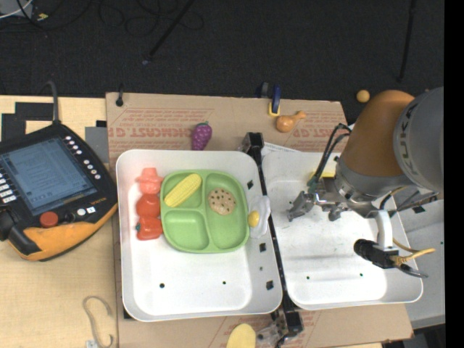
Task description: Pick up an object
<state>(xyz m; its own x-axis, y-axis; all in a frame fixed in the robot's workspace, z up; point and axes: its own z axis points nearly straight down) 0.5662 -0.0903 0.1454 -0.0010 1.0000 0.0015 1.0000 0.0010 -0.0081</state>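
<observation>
The tool [299, 209] is seen low over the right bin [341, 267], right of the middle of the frame. Whether it is open or closed cannot be told. Nothing is seen held in it. The toys are found in the left bin [188, 281]: a green tray [196, 230] with a corn cob [181, 188] and a cookie [222, 201], and a red toy [148, 207] beside it. The reaching step seems to be in hand. Next, the tool likely must be moved left over one toy and lowered.
</observation>
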